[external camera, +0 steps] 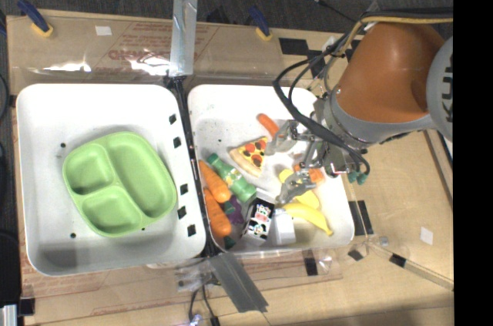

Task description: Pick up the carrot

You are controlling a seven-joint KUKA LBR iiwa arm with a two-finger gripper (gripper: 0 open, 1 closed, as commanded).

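Near the front wall of the right bin [339,220], a banana [312,210] and a small black carton [261,219] crowd the carrot [216,207], which lies along the bin's left wall beside a green bottle [235,179]. Farther back, the hand [300,163] hovers right of a pizza slice [252,153], well apart from the carrot; I cannot tell its opening. Closing here risks grabbing clutter instead.

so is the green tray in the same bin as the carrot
No, the green tray lies in the left bin, while the carrot lies in the right bin.
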